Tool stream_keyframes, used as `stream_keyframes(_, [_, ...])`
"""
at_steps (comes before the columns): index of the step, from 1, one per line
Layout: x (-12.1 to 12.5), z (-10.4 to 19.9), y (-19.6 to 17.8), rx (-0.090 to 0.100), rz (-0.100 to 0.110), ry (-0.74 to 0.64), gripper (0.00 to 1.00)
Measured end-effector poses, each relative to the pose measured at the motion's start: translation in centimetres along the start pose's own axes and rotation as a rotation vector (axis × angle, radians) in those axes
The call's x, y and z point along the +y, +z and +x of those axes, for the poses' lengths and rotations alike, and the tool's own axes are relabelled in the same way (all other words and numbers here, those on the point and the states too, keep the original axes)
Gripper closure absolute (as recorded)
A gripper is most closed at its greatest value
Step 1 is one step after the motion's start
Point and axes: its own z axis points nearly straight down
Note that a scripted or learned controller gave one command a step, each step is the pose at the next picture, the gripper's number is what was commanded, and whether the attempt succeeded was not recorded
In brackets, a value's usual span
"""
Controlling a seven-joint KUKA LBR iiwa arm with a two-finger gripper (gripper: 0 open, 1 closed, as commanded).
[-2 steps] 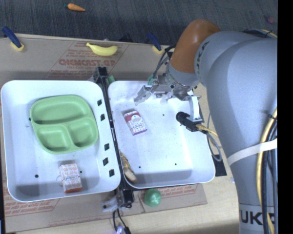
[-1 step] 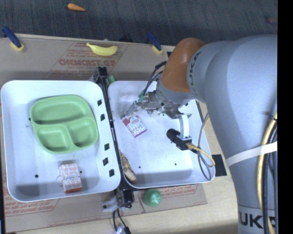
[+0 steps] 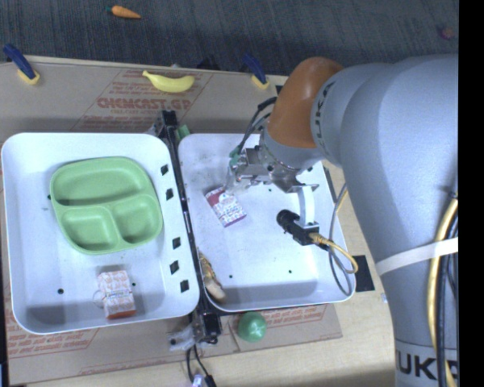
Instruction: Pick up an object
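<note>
The small red-and-white packet (image 3: 226,206) lies flat on the floor of the right bin (image 3: 258,280), in its upper left part, just inside the divider between the two bins. It looks like a light, thin pouch, probably soft and crinkly rather than stiff, so it should weigh little but may buckle or slide on the smooth white floor; a pinch across its short width, near the middle, seems the safest hold. Its long axis runs on a slant, from upper left to lower right in the camera view, with the paler end up toward the hand (image 3: 244,168). The hand hangs just above and to the right of that upper end, close to the packet, but whether it touches cannot be made out, and I cannot tell whether it is released or clenched; nothing is clearly seen in its grasp. The grey arm (image 3: 387,135) with its orange band (image 3: 300,103) reaches in from the right over the same bin. In the left bin (image 3: 16,216) sit a green divided tray (image 3: 105,204) and, below it, a small wrapped box (image 3: 115,293). On the counter (image 3: 81,95) beyond the bins lies a yellow banana (image 3: 168,80), and a green ball (image 3: 252,326) rests just below the right bin.
</note>
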Motion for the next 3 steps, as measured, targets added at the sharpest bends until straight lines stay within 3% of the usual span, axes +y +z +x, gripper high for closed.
stream_keyframes(1, [-9.3, 3.4, -8.6, -0.002, 0.009, 0.001, 1.0])
stream_keyframes(2, [-9.4, 3.3, -8.5, -0.002, 0.011, 0.002, 0.0])
stream_keyframes(3, [-9.3, 3.4, -9.5, -0.002, 0.013, -0.001, 1.0])
